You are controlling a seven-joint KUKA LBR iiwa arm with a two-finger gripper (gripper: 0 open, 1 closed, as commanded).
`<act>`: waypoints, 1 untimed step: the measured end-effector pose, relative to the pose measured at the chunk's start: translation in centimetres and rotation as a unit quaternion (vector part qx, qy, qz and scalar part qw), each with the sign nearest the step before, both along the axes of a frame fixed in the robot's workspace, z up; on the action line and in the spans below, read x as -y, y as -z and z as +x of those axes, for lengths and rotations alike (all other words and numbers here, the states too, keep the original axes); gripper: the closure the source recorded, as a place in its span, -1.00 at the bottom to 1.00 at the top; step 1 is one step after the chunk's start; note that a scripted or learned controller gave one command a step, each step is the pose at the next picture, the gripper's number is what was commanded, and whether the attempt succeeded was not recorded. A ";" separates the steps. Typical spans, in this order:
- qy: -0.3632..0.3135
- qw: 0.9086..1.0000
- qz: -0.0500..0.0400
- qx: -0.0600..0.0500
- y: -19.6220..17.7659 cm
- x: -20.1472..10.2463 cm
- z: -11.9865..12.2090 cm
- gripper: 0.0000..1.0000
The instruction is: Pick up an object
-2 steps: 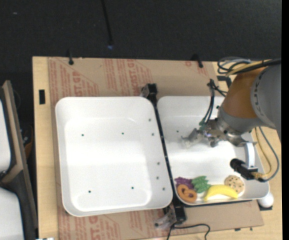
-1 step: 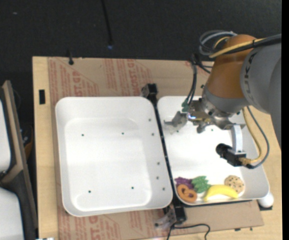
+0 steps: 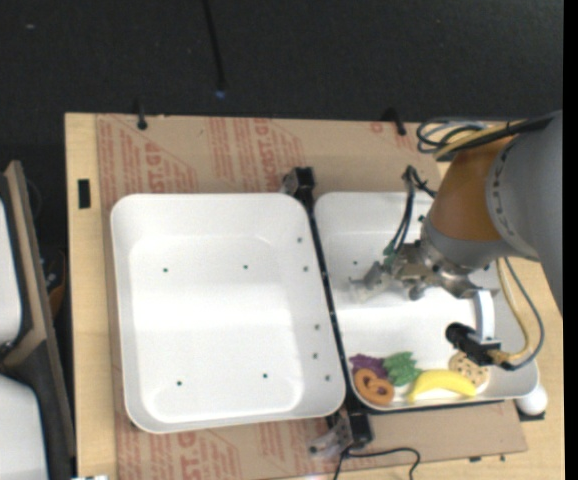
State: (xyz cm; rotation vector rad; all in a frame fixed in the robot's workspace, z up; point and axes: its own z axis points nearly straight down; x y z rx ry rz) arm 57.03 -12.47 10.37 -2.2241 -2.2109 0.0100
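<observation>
1. Toy food, the likely pick, lies in a cluster along the near wall of the right bin (image 3: 369,213): a purple grape bunch (image 3: 366,365), a green leafy piece (image 3: 402,367), an orange round piece (image 3: 374,389), a yellow banana (image 3: 441,385) and a brown speckled cookie (image 3: 469,370).
2. The claw (image 3: 381,276) hangs over the bare middle floor of the right bin, well apart from that cluster, pointing toward the left bin (image 3: 209,308). Nothing shows between its tips; whether they are apart or together I cannot tell, since they blur into the white floor.
3. The grey arm with its orange band (image 3: 464,203) stands over the right bin's far right side, and a black cable (image 3: 514,343) loops from the wrist down beside the cookie.
4. Judgement: the pick is not yet made; the claw has to travel toward the near wall before it can close on anything.
5. Risks from here:
   - a descent where it now hangs would close on bare floor;
   - the pieces touch or crowd each other, so a tip may land on a neighbour and push the target against the near wall;
   - the banana's curved, smooth body may squirt out of a pinch;
   - the dangling cable may drag the cookie or banana.
6. The left bin and the bench (image 3: 219,158) play no part.
</observation>
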 end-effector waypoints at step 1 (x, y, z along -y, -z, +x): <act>-0.004 1.000 0.000 0.005 0.3 -1.8 6.8 -1.00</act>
